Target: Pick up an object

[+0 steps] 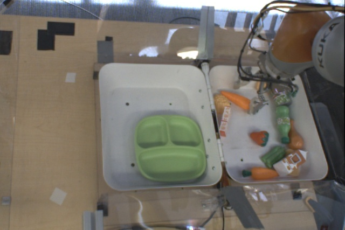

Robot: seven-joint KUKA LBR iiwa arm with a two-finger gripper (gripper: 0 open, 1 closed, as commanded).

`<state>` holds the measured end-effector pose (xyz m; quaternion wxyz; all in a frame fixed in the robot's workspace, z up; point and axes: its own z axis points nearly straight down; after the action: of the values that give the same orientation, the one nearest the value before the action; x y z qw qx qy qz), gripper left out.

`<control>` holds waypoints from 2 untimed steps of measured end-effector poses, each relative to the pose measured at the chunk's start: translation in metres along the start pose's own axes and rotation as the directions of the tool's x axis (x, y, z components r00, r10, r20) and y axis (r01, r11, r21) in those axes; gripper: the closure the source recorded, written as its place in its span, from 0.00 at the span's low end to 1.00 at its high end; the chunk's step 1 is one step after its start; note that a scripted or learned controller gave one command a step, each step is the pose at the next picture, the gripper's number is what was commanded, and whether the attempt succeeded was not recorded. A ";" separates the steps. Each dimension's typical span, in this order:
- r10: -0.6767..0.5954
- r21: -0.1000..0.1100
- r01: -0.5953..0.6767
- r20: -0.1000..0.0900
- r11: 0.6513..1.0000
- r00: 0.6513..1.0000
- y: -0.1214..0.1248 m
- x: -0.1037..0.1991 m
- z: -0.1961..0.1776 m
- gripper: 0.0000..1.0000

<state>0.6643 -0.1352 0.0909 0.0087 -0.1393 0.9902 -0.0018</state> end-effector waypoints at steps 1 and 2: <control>-0.002 0.002 0.002 0.010 1.000 1.000 0.001 -0.004 -0.013 1.00; -0.205 0.000 0.205 -0.003 0.979 0.979 -0.054 0.007 -0.066 1.00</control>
<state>0.6718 -0.1892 0.1571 0.0071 -0.2408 0.9706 -0.0029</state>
